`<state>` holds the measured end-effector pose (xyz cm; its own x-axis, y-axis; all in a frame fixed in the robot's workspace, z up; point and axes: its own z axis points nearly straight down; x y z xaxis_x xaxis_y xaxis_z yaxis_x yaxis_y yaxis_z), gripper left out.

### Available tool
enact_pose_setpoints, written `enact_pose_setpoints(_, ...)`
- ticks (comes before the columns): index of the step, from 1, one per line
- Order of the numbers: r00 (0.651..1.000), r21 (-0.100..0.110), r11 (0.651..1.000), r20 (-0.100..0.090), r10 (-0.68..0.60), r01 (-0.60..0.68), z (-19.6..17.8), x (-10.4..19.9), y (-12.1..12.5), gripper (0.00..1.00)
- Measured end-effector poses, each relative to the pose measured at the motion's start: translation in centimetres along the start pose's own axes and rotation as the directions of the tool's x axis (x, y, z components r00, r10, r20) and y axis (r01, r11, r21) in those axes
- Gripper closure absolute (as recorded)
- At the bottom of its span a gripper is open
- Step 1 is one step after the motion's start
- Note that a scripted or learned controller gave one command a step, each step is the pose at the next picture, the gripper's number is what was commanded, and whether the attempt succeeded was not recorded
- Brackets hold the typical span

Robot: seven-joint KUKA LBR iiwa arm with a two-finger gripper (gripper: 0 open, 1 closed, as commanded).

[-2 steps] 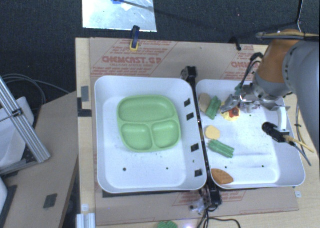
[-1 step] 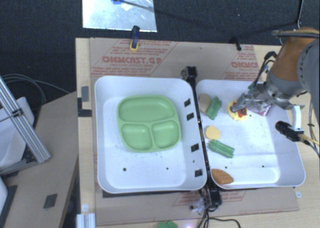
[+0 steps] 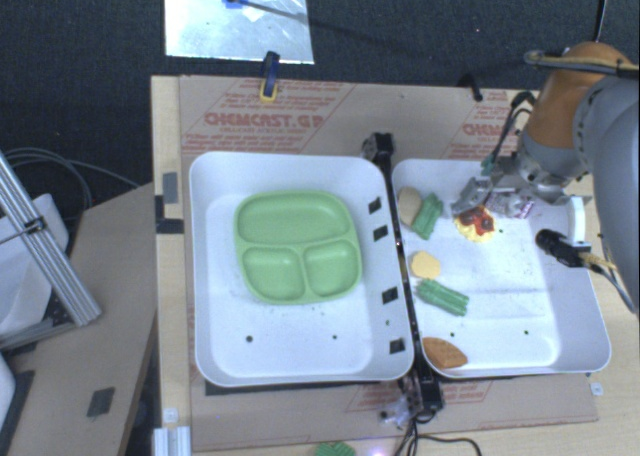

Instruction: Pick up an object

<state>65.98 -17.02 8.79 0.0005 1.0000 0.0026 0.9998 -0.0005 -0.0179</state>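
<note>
Gripper (image 3: 478, 206) low in right bin (image 3: 560, 344), over red-yellow toy (image 3: 478, 225) — grip state can't tell; green plate (image 3: 296, 245) in left bin (image 3: 215, 344).

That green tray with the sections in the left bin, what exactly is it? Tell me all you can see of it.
The green tray is a pale green divided plate, plastic by its look, roughly rectangular with rounded corners. It has three compartments: one wide section across the far side and two smaller ones side by side on the near side. It lies flat, slightly turned, near the middle of the left white bin, resting on the bin's floor. Nothing lies in it and nothing else touches it.
</note>
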Motion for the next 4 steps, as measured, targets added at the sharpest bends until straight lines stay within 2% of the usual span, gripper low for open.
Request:
enact_pose_setpoints(1,1.000,0.005,1.000,-0.009,0.000,0.000,-0.5,-0.6,0.2,0.00)
enact_pose_setpoints(2,1.000,-0.003,1.000,-0.017,-0.005,0.005,-1.1,-2.7,-0.3,0.00)
enact_pose_setpoints(3,1.000,-0.006,1.000,-0.001,-0.003,0.003,0.2,-1.0,-0.2,0.00)
enact_pose_setpoints(4,1.000,-0.016,1.000,-0.002,-0.002,0.002,0.3,-2.3,-1.0,0.00)
